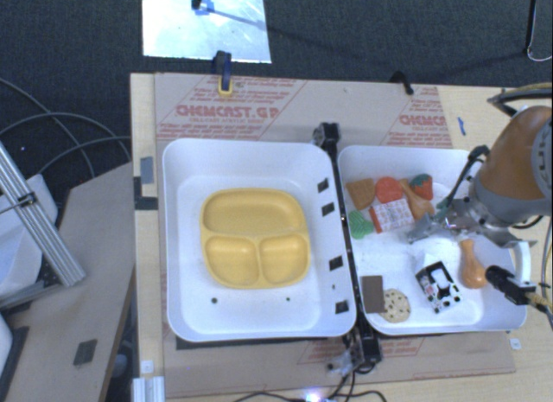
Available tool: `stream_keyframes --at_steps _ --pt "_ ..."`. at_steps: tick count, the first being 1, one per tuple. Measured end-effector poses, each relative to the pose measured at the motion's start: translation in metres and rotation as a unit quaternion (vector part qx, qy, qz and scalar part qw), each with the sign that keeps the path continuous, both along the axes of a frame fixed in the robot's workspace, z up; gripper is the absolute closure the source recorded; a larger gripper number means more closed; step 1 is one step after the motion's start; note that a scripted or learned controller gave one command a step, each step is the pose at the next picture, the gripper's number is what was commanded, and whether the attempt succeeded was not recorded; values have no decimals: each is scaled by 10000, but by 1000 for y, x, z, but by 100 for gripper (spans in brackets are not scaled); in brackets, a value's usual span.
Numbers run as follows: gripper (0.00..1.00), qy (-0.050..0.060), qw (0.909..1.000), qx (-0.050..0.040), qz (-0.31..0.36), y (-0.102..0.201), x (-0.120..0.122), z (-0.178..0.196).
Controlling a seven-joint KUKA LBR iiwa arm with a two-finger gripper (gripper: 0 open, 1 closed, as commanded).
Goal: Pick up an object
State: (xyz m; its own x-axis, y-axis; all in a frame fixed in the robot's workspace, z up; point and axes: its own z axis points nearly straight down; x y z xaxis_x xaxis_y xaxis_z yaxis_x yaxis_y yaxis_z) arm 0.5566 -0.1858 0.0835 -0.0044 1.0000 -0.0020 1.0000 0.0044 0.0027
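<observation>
The arm (518, 167) reaches in from the desk's right edge over the right bin (415, 318), its orange band above the grey wrist, which slants down and to the left. The tool (435, 229) hangs low over the middle of that bin; whether its fingers are apart or together cannot be told, and nothing shows between them.

Just left of the tool, in the bin's far-left part, lies a heap of toy food: a red-and-white packet (391, 215) with its long axis running slantwise from near-left to far-right, an orange wedge (361, 193), a red piece (389, 190), a green piece (360, 225). Toward the near edge lie a black-and-white box (438, 284), a cookie (397, 305) and a brown card (372, 293). An orange pin-shaped toy (471, 266) lies by the right wall, long axis running far to near.

The left bin (181, 245) holds a yellow divided plate (255, 238) at its centre.
</observation>
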Motion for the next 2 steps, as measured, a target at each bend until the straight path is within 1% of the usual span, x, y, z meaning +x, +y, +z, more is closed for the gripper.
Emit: stream_keyframes --at_steps 1,2 --pt "0 -33 10000 -10 5 -21 44 31" --pt "0 -3 10000 8 3 -20 75 0"
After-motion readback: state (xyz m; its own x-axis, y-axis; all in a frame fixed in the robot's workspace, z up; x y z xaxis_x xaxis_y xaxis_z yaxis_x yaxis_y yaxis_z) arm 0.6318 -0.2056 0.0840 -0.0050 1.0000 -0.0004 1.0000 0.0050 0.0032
